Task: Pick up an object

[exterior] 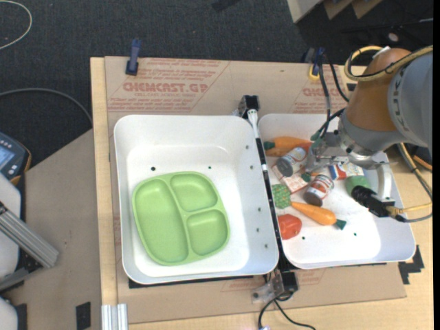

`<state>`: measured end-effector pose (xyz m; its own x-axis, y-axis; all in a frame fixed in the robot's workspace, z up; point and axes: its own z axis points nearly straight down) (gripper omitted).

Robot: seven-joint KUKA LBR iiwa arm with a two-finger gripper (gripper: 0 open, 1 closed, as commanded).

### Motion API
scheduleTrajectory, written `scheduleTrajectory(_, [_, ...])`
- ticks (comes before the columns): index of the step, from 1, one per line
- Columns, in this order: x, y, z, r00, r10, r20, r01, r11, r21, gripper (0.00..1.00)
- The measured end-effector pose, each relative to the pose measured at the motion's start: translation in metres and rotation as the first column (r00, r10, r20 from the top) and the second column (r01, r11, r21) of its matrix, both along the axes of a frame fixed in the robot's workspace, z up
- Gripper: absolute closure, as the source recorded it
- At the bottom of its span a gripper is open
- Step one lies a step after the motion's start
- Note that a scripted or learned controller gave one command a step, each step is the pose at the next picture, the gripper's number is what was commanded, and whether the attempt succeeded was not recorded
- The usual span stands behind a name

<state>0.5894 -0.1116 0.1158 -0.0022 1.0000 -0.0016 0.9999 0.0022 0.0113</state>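
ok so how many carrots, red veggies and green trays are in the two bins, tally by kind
carrots: 2, one at the right bin's far side, one nearer the front
red vegetable: 1, at the right bin's front left
green divided tray: 1, in the left bin
total: 4

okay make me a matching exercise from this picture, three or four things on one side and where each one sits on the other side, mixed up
Things:
1. green divided plate
2. red tomato-like toy
3. carrot
4. hand

Places:
A. over the middle of the right bin, above the clutter
B. in the left bin
C. right bin, near front corner by the divider
D. right bin, lying just right of the red toy

Pairs: 1-B, 2-C, 3-D, 4-A
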Motion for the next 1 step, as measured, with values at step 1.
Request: scheduleTrajectory(1, [-0.0752,-0.0703,-0.0328,1.000,-0.012,-0.020,0.012,1.000,0.000,1.00])
